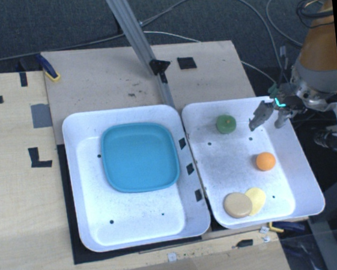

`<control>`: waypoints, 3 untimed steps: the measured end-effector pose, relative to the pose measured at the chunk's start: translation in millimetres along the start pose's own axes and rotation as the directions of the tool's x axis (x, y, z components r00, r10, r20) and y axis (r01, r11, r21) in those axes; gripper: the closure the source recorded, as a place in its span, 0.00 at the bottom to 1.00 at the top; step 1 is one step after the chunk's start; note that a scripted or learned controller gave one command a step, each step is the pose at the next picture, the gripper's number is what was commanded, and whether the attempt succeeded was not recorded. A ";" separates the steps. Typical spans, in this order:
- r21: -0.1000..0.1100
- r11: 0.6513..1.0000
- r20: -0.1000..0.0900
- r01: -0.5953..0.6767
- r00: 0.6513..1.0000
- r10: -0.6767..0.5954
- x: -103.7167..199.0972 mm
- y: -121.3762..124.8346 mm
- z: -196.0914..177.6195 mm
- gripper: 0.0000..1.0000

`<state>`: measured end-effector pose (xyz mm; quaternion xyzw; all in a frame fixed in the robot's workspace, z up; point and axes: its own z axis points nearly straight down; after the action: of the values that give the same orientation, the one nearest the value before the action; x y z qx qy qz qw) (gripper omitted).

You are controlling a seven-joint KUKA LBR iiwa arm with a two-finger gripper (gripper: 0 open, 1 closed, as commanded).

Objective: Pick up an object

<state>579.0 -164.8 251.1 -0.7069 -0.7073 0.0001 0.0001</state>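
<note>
The gripper [270,116] hangs over the upper right part of the right bin [303,201], its two dark fingers [259,117] spread apart with nothing between them. It reaches in from the right on the grey arm [317,54], whose orange band sits just above the wrist. In the right bin lie four small things: a green round object [226,123] near the top, just left of the gripper and apart from it; an orange ball [265,161] lower down, near the middle of the bin's right half; and at the bottom a tan disc [237,204] touching and partly overlapping a pale yellow piece [257,197] beside it. The left bin [94,224] holds a blue square plate [139,156] with rounded corners, lying flat in its upper part. The two bins sit side by side, edges touching, on a wooden bench [18,197] marked with dark tape squares. A grey metal rail [139,41] slants down from the top toward the gap between the bins.
</note>
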 end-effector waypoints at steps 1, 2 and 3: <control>0.000 1.000 0.000 0.000 1.000 0.000 0.0 -0.1 0.1 0.00; 0.004 1.000 -0.001 0.000 1.000 0.000 9.9 -3.6 54.9 0.00; 0.004 1.000 -0.001 0.000 1.000 0.000 19.9 -1.1 106.4 0.00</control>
<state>577.8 -144.9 144.7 -0.7068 -0.7074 0.0013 0.0017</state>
